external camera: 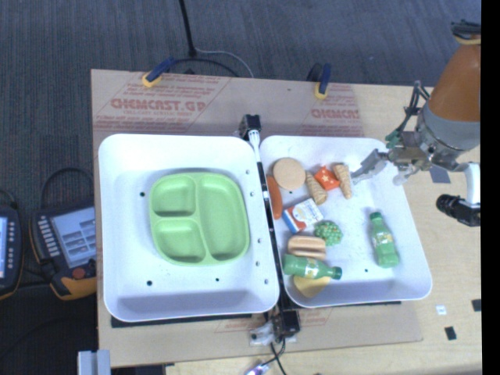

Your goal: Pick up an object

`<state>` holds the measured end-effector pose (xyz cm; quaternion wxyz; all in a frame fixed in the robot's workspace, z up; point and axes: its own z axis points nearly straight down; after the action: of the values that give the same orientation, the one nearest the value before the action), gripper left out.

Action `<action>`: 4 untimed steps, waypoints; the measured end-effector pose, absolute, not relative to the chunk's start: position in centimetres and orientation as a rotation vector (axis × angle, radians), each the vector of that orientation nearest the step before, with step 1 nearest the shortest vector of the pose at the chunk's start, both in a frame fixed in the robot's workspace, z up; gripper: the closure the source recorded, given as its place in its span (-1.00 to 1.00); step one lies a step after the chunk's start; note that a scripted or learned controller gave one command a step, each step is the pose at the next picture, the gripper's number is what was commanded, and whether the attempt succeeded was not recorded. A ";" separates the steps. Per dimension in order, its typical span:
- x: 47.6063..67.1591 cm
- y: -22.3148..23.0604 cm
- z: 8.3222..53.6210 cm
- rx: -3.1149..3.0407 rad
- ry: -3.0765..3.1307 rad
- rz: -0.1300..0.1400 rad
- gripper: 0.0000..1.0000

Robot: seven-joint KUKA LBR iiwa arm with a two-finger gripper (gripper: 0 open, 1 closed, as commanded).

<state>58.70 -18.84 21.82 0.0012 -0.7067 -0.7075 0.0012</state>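
Zero progress on the lift so far, judging by the scene: nothing between the fingers and nothing raised off either bin. Hovering over the upper right corner of the right bin (418,283), the gripper (381,172) with its fingers apart and empty, close to the bare white floor there.

Plenty to choose from in that bin: a small bread piece (341,180) just left of the gripper, an orange packet (326,176), a round bun (289,174), a small carton (303,213), a toy broccoli (328,233), a hot dog (306,246), a green bottle lying flat (311,269) near the front, and a second green bottle (383,241) alone on the right side. Over in the left bin (109,209), a green divided plate (199,217), well apart from the arm.

Still to do, by this reading: pick a target, settle over it, close, and lift. Nearest candidates: the bread piece and the second green bottle.
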 end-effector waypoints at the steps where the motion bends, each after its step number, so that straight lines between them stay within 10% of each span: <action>1: 56.0 -21.6 12.0 -1.994 -2.423 0.003 -1.00; 2: 52.9 -21.7 9.0 -1.722 -2.634 -0.021 -1.00; 3: 53.0 -22.1 9.8 -1.734 -2.640 -0.012 1.00; 4: 50.6 -11.0 8.9 -1.807 -2.586 -0.009 1.00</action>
<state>50.61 -11.04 8.90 -0.0067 -0.5727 -0.8197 -0.0030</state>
